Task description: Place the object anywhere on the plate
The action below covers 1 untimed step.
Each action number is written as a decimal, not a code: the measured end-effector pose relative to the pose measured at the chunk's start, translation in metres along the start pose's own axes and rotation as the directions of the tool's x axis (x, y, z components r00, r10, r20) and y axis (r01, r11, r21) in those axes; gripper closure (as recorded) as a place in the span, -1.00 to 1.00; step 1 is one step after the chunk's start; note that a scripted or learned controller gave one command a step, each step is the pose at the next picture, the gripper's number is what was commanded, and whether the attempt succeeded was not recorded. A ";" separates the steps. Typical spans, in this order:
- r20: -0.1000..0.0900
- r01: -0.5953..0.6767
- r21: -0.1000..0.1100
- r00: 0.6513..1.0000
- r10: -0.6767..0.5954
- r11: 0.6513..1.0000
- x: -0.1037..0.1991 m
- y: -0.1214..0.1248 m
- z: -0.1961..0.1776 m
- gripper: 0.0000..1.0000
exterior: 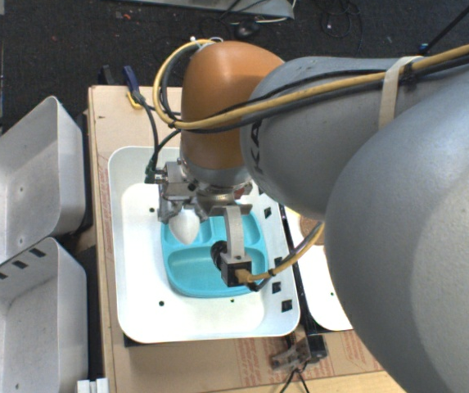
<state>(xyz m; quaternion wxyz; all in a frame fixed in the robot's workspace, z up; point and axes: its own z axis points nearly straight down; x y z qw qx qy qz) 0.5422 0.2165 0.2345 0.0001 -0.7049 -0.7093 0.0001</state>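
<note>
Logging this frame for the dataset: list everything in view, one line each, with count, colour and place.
plate: one, turquoise, with compartments, lying in the nearer white bin under the gripper.
white object: one, white, rounded, over the plate's upper left part, beside the gripper; whether it rests on the plate cannot be told.
white bins: two, side by side on the bench; the right one is mostly behind the arm.
bench: one, tan wood.
white hoppers: two, off the bench's left edge.
arm: one, grey with an orange band, reaching in from the right.
gripper: one, over the plate.
</note>
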 end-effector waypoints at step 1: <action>0.001 -0.003 0.000 1.000 0.003 1.000 -0.002 0.000 0.000 -1.00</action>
